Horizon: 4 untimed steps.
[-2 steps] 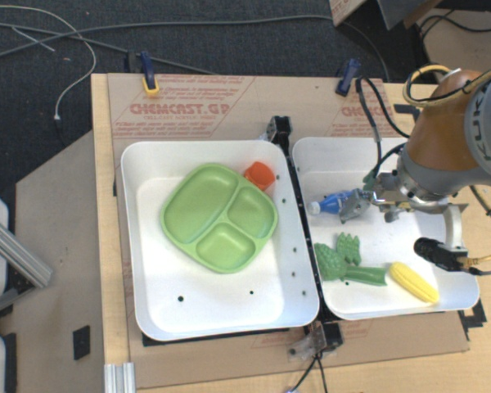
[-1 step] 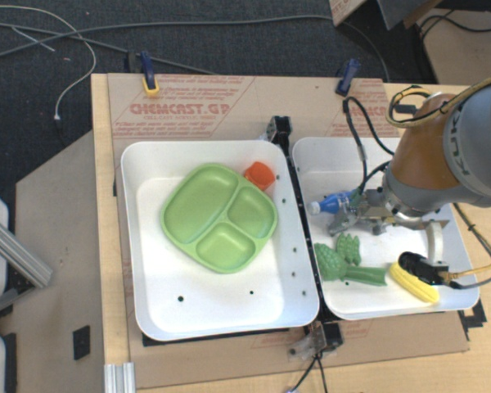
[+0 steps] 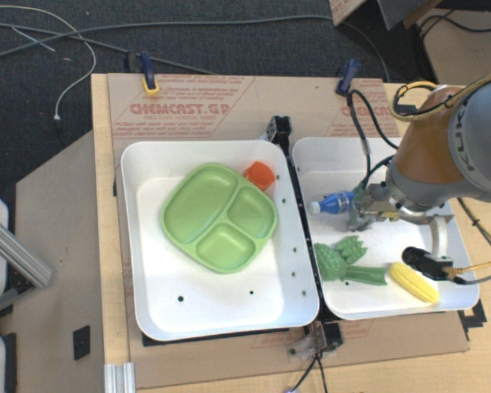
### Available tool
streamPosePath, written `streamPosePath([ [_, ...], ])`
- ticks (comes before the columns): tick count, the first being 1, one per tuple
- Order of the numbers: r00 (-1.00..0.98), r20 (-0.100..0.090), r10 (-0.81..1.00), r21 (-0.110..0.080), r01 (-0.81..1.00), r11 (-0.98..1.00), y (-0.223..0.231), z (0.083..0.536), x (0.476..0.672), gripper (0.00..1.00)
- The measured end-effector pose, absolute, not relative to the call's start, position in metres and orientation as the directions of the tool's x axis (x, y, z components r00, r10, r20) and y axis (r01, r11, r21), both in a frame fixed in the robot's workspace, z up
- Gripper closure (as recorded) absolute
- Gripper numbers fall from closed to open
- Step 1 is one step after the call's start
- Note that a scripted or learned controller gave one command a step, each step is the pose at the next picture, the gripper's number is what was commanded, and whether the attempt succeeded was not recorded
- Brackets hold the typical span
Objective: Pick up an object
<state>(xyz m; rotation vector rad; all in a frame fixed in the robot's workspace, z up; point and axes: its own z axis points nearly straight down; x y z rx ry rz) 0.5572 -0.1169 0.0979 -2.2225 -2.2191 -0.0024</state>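
Note:
My gripper (image 3: 358, 218) hangs low over the right bin (image 3: 335, 155), near its left-centre. A small blue bottle with a white cap (image 3: 334, 204) lies right against the gripper's left side, cap pointing left. Whether the bottle is gripped is unclear from here. Just below the gripper lies a green leafy toy vegetable (image 3: 344, 260) with its stem running right. A yellow corn cob (image 3: 414, 282) rests near the bin's front right.
The left bin (image 3: 147, 301) holds a green divided plate (image 3: 219, 218), with a small orange object (image 3: 260, 173) at the plate's far right edge. A raised black-edged divider (image 3: 299, 219) separates the bins. The arm's grey and orange body (image 3: 442, 154) covers the right bin's right side.

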Motion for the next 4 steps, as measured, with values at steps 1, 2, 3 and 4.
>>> streamPosePath([
  [1,0.001,-0.001,1.0,0.005,1.0,-0.001,-0.121,0.142,0.557,1.0],
  [2,-0.001,-0.001,1.0,0.007,1.0,0.001,-0.12,0.206,0.555,1.0],
  [3,-0.001,0.0,1.0,0.003,1.0,0.001,-0.119,0.215,0.556,1.0],
  [4,-0.005,0.004,1.0,-0.002,1.0,0.005,-0.068,0.22,0.539,1.0],
])
